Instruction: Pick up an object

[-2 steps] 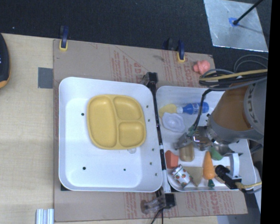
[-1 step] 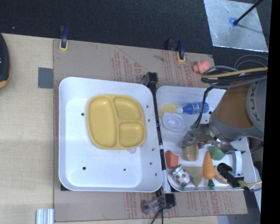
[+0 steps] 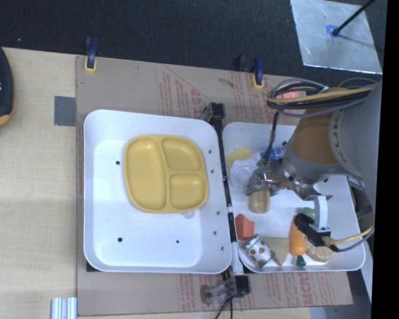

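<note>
Nothing lifted yet: the gripper (image 3: 260, 182) hovers low over the tan object (image 3: 258, 202) in the right bin (image 3: 354, 203), jaws' state unclear.

The arm (image 3: 350, 140) is a thick grey cylinder with a wide orange band (image 3: 314, 138) above the wrist. Black and yellow cables (image 3: 316, 95) loop over its top. The wrist narrows into dark metal parts, with a white bracket (image 3: 322, 212) and black cable alongside.
</note>
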Controlling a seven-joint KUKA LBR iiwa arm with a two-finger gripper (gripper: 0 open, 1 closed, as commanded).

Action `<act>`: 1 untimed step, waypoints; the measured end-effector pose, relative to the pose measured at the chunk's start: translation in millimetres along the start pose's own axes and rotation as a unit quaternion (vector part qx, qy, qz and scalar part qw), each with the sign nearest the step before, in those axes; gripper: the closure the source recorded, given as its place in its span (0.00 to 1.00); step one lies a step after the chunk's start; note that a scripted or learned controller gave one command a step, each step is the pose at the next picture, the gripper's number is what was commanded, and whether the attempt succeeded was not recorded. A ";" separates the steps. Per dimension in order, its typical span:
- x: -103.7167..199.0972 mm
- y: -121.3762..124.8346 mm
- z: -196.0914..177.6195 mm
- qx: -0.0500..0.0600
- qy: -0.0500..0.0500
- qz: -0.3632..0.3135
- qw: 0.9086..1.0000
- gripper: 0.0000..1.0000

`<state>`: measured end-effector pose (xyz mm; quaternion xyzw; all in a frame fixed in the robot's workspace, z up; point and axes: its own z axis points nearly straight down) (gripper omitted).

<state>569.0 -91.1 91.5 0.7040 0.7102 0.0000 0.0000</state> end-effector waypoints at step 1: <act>93.1 22.1 -106.8 -0.004 0.001 -0.002 1.000 1.00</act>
